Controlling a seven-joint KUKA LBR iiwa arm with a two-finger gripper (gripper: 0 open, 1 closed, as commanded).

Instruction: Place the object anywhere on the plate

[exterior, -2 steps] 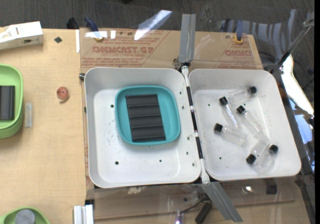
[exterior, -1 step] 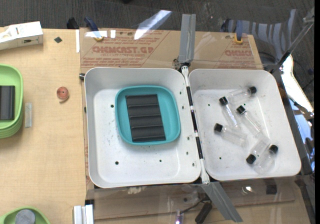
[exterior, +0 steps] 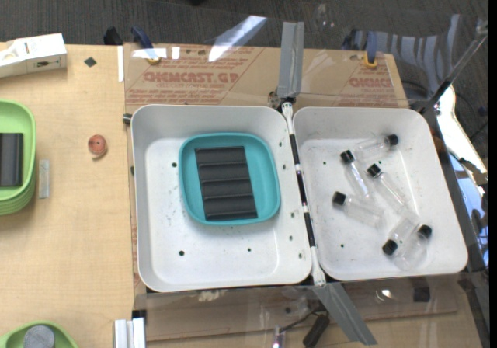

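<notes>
- Leftmost, a stack of green plates [exterior: 17, 160] is sitting at the bench's edge with a dark block lying on it, cut off by the frame
- a white box [exterior: 33, 53] is lying at the upper left of the wooden bench [exterior: 70, 253], and a small round reddish knob [exterior: 96, 144] is resting between the green stack and the bins
- the left bin [exterior: 155, 253] is holding a teal plate [exterior: 194, 199], which is sitting a little above the bin's middle
- a black ribbed block [exterior: 225, 182] is lying on the teal plate, covering most of its centre
- a grey divider strip [exterior: 290, 63] is standing up behind the seam where the two bins are touching
- the right bin [exterior: 326, 253] is holding a scatter of clear vials with black caps [exterior: 365, 175], all lying on their sides
- some vials are crossing or touching near the bin's middle, and two more are lying at the lower right, near the bin's corner
- every vial is lying in the right bin, well apart from the teal plate
- a brown cardboard sheet [exterior: 194, 74] with red lettering is lying behind both bins
</notes>
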